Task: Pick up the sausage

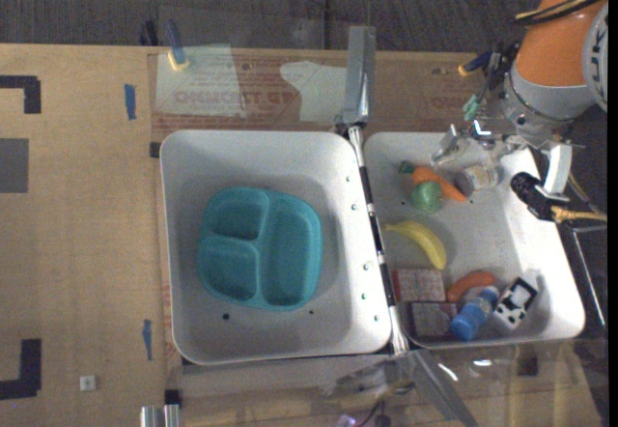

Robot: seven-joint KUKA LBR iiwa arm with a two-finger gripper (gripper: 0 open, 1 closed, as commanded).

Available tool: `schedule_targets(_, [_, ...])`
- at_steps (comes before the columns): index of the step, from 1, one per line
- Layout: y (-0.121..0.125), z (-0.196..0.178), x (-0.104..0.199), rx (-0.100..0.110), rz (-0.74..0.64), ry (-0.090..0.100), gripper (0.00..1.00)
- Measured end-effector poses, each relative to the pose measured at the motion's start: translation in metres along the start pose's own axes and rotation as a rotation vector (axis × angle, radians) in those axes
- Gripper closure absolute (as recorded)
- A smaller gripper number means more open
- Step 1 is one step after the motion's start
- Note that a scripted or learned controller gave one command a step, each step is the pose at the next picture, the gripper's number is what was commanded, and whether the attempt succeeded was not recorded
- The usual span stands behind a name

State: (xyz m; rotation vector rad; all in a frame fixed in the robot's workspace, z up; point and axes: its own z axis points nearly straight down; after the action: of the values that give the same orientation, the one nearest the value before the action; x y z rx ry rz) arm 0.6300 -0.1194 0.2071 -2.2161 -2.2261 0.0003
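Scanning from the left:
Bench (pixel 77 222): bare tan board left of both bins, wide flat room.
Left bin (pixel 183 164): white, holding a teal divided plate (pixel 259 246) near its middle; bare floor on every side of the plate out to the rim.
Divider: the two bins' rims meet along a bolted strip.
Right bin (pixel 570 309): crowded. Carrot (pixel 439 185) and a green ball (pixel 426 198) near the far edge, banana (pixel 421 241) beside the divider, bare floor in the middle.
Sausage (pixel 470 284): orange-red, lying near the front rim, touching a blue bottle (pixel 469 319); a black-and-white block (pixel 514 303) just beside.
My gripper (pixel 475 156): over the far right corner, well apart from the sausage; fingers' state I cannot tell.
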Motion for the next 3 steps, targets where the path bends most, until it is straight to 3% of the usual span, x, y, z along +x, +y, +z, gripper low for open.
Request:
schedule_targets(1, [-0.068,0.076,-0.015,0.001,0.175,0.000,0.00])
schedule_targets(2, [-0.137,0.119,-0.027,-0.011,0.420,0.002,0.00])
schedule_targets(3, [-0.138,0.109,-0.033,-0.013,0.430,-0.005,1.00])
